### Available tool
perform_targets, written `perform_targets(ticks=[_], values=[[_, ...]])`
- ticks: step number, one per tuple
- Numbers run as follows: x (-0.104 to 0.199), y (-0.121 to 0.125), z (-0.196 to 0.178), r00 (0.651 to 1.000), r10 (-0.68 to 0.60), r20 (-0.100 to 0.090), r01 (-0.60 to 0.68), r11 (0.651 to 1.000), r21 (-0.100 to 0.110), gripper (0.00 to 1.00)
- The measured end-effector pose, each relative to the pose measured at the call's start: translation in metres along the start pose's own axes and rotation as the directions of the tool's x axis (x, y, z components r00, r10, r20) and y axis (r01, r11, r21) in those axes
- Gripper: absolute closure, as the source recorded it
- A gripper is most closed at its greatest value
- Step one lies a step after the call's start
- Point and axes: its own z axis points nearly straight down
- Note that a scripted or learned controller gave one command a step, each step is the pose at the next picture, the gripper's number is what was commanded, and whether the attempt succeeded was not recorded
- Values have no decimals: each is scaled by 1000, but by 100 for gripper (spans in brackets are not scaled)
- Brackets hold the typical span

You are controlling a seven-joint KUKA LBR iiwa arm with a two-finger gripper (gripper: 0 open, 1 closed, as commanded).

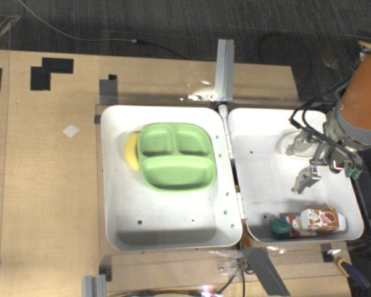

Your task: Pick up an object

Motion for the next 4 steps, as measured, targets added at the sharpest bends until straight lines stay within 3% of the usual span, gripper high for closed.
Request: perform_targets(ticks=[1, 2, 3, 4], values=[[26, -37, 93, 985, -173, -4, 173, 985, 0, 0], [17, -24, 154, 879, -477, 1, 477, 879, 5, 0], [-11, -52, 154, 911, -413, 7, 413, 911, 4, 0], [12, -23, 153, 933, -359, 13, 359, 933, 10, 0]])
